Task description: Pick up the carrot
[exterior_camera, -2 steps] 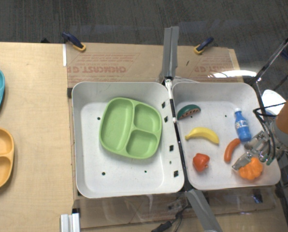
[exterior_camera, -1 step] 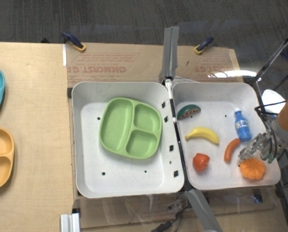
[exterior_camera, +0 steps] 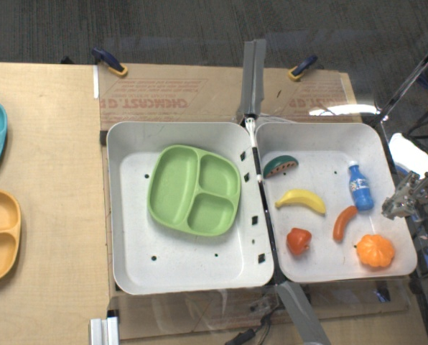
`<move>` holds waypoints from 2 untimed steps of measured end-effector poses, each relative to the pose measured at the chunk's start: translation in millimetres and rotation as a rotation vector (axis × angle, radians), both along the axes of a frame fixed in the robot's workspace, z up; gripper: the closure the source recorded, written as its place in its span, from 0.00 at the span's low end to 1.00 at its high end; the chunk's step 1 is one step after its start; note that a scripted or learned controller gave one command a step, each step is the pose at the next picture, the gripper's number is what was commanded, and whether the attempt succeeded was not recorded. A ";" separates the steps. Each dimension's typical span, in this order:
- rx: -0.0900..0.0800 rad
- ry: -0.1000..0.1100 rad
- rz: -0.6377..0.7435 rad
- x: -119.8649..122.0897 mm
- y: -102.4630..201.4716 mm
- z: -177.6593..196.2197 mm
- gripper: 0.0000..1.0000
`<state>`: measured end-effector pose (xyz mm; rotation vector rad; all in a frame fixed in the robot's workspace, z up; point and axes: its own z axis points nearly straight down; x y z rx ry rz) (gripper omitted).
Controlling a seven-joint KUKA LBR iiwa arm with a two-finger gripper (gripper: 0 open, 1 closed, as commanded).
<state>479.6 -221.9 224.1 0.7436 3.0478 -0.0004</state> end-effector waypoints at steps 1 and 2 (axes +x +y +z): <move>0.001 0.003 0.394 -0.7 0.6 -47.0 1.00; 0.001 0.002 0.941 -0.8 1.5 -118.0 1.00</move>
